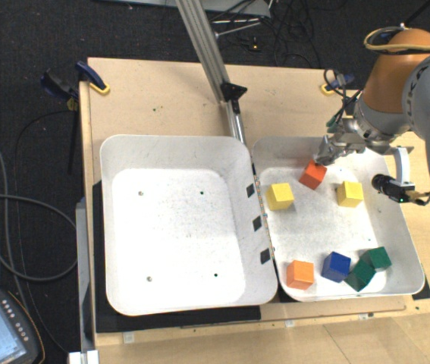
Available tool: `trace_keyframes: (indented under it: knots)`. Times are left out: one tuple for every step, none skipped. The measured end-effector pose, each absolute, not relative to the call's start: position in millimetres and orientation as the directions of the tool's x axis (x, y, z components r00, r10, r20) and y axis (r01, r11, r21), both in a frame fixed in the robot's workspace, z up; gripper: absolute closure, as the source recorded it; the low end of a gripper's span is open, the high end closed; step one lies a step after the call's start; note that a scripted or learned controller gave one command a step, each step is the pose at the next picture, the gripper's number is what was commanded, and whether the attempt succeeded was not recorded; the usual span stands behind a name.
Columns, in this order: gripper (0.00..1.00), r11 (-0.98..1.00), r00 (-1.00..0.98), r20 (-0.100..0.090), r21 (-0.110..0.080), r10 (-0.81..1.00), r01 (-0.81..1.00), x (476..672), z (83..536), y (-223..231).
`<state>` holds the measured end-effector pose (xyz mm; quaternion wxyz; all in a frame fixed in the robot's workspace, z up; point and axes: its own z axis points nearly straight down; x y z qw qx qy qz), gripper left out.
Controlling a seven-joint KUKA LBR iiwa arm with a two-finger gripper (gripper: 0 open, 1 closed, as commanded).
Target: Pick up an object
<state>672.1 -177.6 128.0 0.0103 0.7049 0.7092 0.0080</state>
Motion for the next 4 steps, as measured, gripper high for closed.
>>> trace_keyframes:
  knots:
    - [1.0,0.003,-0.003,-0.003,0.01,1.0,1.0,673.5,193.5,-178.8]
    - [1.0,0.003,-0.003,-0.002,0.006,1.0,1.0,674.7,216.7,-178.9]
    - [1.0,0.006,-0.006,0.001,0.0,1.0,1.0,666.2,217.9,-136.0]
    - [1.0,0.008,-0.008,0.002,0.001,1.0,1.0,657.0,228.3,-80.9]
